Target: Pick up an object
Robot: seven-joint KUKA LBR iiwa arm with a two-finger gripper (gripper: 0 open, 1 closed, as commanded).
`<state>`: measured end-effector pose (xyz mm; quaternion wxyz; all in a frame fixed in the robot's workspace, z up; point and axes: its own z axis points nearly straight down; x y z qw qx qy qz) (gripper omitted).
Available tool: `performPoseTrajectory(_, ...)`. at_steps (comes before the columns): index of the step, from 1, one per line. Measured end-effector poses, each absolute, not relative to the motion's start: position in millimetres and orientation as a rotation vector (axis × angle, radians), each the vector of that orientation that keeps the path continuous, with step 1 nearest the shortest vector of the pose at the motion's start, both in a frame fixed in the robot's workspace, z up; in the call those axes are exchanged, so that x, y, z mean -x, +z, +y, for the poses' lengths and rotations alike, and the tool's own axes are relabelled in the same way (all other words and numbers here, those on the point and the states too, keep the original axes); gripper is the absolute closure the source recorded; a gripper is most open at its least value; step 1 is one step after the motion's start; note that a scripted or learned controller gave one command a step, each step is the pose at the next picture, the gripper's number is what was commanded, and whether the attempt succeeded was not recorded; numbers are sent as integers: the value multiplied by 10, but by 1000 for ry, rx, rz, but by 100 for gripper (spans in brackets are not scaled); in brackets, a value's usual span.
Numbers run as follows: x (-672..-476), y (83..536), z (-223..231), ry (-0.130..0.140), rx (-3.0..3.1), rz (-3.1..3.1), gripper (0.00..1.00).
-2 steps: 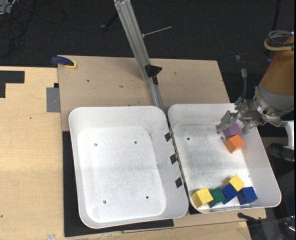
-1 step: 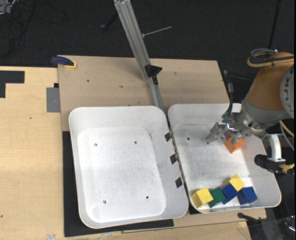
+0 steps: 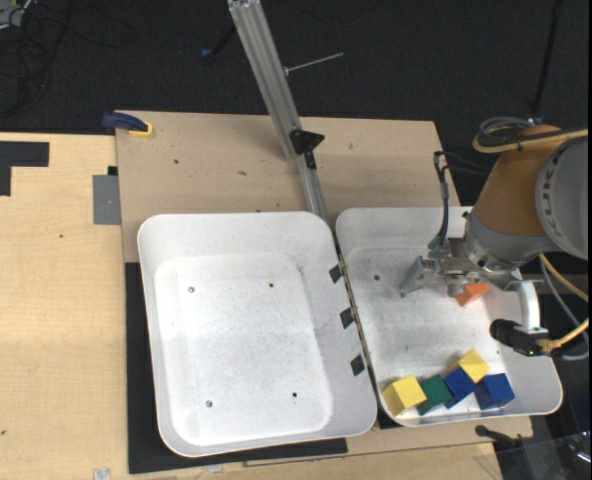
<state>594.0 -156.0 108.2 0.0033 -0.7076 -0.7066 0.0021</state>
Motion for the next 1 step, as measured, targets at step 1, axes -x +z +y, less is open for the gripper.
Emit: performPoseTrajectory(1, -5946, 1214, -1575, 3, 2226, -2211, 100)
